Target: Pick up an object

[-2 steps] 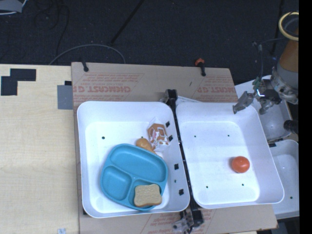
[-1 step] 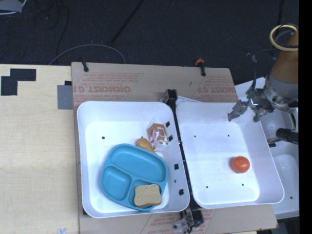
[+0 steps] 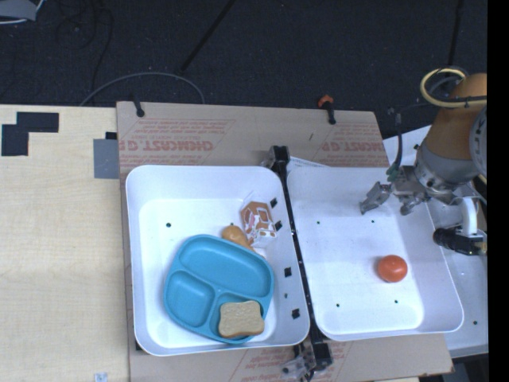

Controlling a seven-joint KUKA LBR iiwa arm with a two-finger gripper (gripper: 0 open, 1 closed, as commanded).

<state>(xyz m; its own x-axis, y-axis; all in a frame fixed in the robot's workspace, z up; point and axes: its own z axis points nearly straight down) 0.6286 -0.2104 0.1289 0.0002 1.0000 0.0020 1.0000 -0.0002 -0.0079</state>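
Bins sit side by side on the worktop (image 3: pixel 64 237) in the camera view, a left bin (image 3: pixel 147 213) and a right bin (image 3: pixel 342 309), split by a dark divider. The arm (image 3: pixel 453 134) reaches in from the right, and its gripper (image 3: pixel 391 197) hangs over the upper right part of the right bin with the fingers (image 3: pixel 372 204) spread apart and nothing between them.

A red ball (image 3: pixel 392 268) lies alone on the floor of the right bin, below the gripper and a little to its right, apart from it. It looks like the nearest thing to pick. The left bin holds a blue tray (image 3: pixel 208 281) with a slice of bread (image 3: pixel 241 318) in its lower compartment; a small orange lump (image 3: pixel 234 234) touches the tray's upper rim, and a crinkled wrapper (image 3: pixel 257 220) lies just beside that.

The risk from here, as I judge it, is the ball's roundness: if the fingers come down off-centre, one tip may nudge it and send it rolling across the smooth bin floor, so they close on air. The bin's right wall is also near, and a descent too far that way could catch it.
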